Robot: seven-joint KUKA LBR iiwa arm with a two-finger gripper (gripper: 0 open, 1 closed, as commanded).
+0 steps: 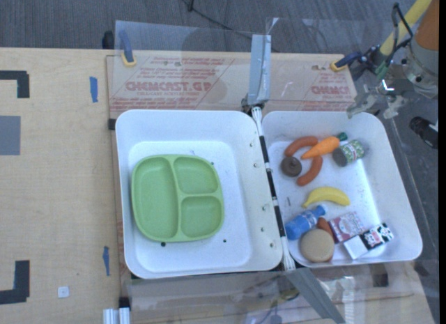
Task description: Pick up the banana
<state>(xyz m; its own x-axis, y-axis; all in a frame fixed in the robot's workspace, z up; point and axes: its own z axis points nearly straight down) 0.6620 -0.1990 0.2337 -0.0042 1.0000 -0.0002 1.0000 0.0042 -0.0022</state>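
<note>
Camera view shows the banana (326,196) lying untouched in the right bin (398,176), just below the sausage (311,170), while my end effector (376,96) hangs beyond that bin's far rim, so the whole pick remains.

We see pale wooden bench (56,176), black tape corner marks near left edge, blue tape bits on top. Two shallow white bins sit directly on it, side by side, touching at middle seam: left bin (139,131), right bin (397,197). Behind bins we note clear plastic sheet (181,79) with red lettering, lying flat, yellow clamp at each far corner. Grey upright bracket (260,68) stands at seam behind bins.
</note>
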